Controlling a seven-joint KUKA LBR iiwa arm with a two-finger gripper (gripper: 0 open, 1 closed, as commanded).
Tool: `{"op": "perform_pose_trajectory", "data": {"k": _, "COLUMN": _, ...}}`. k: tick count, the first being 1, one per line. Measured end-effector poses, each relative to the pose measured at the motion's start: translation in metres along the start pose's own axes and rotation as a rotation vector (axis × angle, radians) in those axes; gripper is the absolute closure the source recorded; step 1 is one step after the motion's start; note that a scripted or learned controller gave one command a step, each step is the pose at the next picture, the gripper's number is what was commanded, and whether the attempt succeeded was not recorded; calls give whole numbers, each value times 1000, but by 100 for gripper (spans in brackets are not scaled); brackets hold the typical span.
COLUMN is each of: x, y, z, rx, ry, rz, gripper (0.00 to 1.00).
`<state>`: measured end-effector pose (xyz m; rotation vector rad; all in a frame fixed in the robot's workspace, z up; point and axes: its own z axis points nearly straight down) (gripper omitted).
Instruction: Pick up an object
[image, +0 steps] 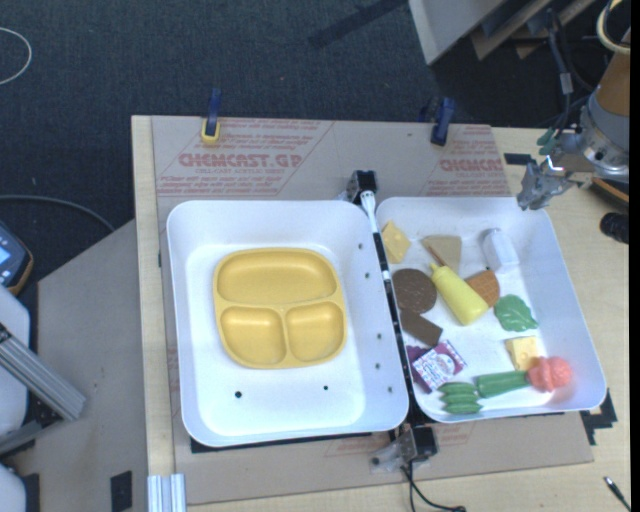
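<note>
The right bin (565, 275) holds several toy foods: a yellow bottle (458, 293), a brown round cookie (413, 289), a yellow cheese wedge (396, 241), a tan slice (443, 250), a grey can (496, 248), a green leafy piece (515, 314), a pink lump (549, 374), a green bean pod (460, 397) and a purple-white packet (436, 363). My gripper (541, 184) hangs above the bin's far right corner, well apart from the objects, with nothing between its fingers.
The left bin (190, 300) holds a yellow three-compartment plate (280, 305). Both bins rest on a cardboard sheet (260, 160) held by blue clamps (212, 118) at the back. A black hinge strip (383, 290) runs between the bins.
</note>
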<state>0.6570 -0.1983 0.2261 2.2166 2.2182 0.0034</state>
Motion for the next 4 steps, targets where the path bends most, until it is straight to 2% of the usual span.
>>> {"op": "perform_pose_trajectory", "data": {"k": 1, "x": 55, "y": -26, "z": 3, "rx": 9, "ry": 4, "rz": -1, "gripper": 100}}
{"op": "perform_pose_trajectory", "data": {"k": 3, "x": 149, "y": -94, "z": 4, "rx": 10, "ry": 5, "rz": -2, "gripper": 100}}
{"op": "perform_pose_trajectory", "data": {"k": 4, "x": 168, "y": -91, "z": -7, "rx": 2, "ry": 2, "rz": -1, "gripper": 100}}
